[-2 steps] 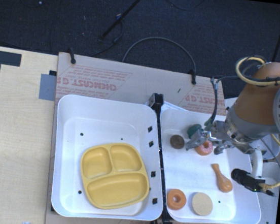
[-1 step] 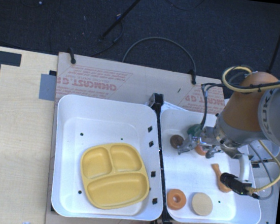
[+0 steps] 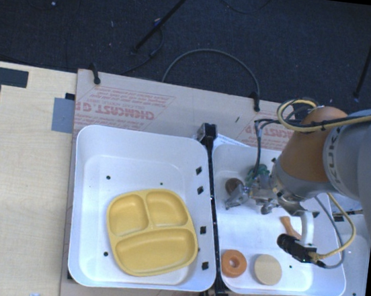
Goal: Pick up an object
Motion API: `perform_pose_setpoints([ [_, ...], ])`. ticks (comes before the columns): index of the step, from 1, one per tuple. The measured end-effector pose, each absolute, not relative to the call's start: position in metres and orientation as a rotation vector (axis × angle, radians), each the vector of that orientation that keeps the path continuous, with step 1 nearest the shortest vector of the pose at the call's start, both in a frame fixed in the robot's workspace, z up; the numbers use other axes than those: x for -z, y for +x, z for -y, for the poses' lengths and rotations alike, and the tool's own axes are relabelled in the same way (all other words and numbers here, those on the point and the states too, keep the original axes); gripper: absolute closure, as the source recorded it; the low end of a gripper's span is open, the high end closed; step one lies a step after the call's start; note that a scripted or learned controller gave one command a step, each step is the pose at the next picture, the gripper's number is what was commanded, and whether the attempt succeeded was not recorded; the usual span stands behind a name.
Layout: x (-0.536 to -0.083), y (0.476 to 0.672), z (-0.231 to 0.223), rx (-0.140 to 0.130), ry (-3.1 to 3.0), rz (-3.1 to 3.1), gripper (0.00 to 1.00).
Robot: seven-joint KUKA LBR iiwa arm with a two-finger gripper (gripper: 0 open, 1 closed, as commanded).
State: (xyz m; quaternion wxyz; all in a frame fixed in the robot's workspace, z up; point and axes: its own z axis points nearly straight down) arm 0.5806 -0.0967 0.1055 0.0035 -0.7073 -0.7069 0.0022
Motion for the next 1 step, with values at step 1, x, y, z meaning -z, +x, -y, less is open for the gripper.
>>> perform_pose_setpoints([
  [1,-0.1178,0.5809,0.0985,-0.006,-2.225,2.21,1.0],
])
